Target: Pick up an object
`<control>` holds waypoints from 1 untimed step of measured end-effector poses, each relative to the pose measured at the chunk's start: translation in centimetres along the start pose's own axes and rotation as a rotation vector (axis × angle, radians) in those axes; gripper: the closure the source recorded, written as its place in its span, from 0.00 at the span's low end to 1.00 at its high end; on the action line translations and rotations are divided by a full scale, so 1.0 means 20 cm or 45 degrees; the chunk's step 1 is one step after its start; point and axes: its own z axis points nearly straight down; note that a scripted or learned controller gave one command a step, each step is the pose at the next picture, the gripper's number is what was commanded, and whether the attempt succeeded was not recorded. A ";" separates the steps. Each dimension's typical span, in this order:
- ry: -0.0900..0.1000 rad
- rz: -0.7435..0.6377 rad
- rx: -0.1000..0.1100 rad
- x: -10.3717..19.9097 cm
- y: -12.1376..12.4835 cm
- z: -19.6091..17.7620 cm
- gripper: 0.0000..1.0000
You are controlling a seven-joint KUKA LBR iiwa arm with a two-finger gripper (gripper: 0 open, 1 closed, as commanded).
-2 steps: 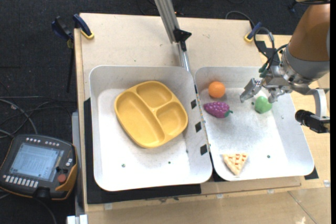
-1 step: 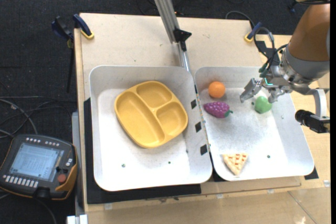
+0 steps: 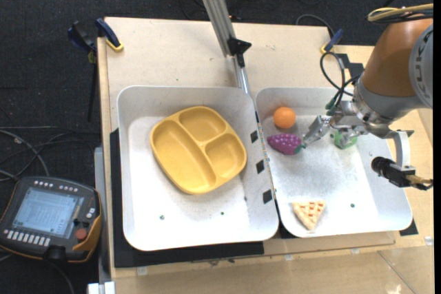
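Camera view gives us the right bin (image 3: 386,206), where the gripper (image 3: 318,129) hangs low with fingers spread, pinching nothing. We see the purple grape bunch (image 3: 284,143) just beside its tips, toward the left bin, long axis crosswise, small, knobbly, under the orange ball (image 3: 284,118)

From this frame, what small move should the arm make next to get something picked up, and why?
Probably ease the gripper a little further left and down over the purple grapes. Its tip sits just right of them in the right bin, closer than to the orange ball or the pizza slice toy, and nothing is visibly between its fingers.
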 end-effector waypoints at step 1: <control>0.000 -0.003 0.000 0.05 0.02 0.26 0.00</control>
